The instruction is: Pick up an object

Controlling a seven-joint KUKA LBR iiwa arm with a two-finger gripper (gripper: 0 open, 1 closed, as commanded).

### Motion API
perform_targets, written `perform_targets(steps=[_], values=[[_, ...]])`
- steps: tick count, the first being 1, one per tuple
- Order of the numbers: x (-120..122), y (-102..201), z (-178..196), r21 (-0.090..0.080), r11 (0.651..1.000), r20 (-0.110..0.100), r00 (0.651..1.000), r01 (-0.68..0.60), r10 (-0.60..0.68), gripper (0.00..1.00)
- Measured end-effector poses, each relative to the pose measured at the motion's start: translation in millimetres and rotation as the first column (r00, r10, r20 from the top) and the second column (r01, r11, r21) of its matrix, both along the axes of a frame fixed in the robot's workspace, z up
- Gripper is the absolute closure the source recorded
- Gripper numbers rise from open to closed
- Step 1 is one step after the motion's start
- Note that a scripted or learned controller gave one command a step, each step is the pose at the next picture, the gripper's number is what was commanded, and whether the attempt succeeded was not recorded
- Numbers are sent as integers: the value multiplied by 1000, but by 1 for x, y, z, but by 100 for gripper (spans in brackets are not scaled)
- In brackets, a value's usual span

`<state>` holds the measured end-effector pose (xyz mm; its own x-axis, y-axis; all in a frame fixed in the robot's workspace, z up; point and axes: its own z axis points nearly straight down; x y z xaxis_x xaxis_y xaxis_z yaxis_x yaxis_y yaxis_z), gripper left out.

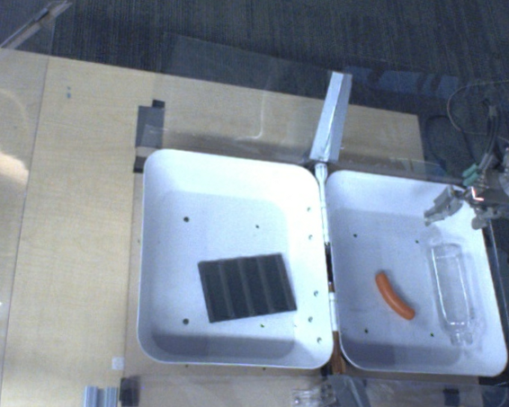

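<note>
An orange sausage-shaped object (395,295) lies on the floor of the right bin (373,197). Just right of it a clear plastic bottle (451,290) lies lengthwise, its cap toward the near edge. A dark ribbed rectangular pad (247,287) rests flat in the left bin (156,233). My gripper (460,211) hovers over the right bin's far right corner, above and beyond the bottle. Its two fingers are spread open with nothing between them.
A grey metal post (330,118) stands at the far end of the divide between the bins. Cables (483,96) hang near the arm at the upper right. Black clamps (151,122) sit at the left bin's corners.
</note>
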<state>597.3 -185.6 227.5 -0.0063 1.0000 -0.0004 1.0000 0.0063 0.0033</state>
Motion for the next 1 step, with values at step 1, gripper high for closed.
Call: perform_targets(steps=[1], values=[[2, 1, 12, -1, 1000, 6, 1000, -7, 7, 100]])
